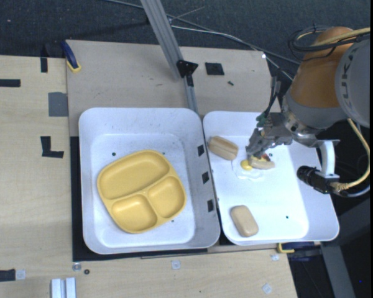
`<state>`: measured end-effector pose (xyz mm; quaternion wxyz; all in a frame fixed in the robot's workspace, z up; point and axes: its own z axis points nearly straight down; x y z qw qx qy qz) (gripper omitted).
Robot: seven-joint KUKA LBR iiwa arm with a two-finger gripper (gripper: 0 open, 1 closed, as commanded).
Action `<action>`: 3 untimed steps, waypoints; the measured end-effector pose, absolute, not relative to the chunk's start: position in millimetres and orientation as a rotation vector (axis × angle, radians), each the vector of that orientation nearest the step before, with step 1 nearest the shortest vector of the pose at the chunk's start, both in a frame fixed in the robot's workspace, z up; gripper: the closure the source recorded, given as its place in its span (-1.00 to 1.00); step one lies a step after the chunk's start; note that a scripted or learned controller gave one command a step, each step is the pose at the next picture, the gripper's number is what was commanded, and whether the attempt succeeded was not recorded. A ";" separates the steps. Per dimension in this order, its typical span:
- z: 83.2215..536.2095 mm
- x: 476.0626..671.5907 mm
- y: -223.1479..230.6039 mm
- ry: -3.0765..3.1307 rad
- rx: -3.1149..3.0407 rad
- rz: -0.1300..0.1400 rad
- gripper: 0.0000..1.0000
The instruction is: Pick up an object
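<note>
No readable text or labels

- The arm is showing a bulky, rounded grey casing along the right side of the view.
- A broad orange band is wrapping the segment above the wrist, shading from bright to dull orange.
- Thin black cables are looping over the top of the orange section and running down beside it.
- A yellowish cable is curving past a black cylindrical fitting beneath the wrist.
- The end effector is appearing as a small, dark grey metal assembly.
</note>
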<state>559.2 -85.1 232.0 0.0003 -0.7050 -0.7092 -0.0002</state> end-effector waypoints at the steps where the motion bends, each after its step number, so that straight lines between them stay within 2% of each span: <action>1: 238.2 575.0 -35.8 -2.226 -2.215 0.000 1.00; 2: 242.7 587.2 19.6 -2.228 -2.213 -0.001 1.00; 3: 222.6 591.8 72.2 -2.226 -2.214 0.004 1.00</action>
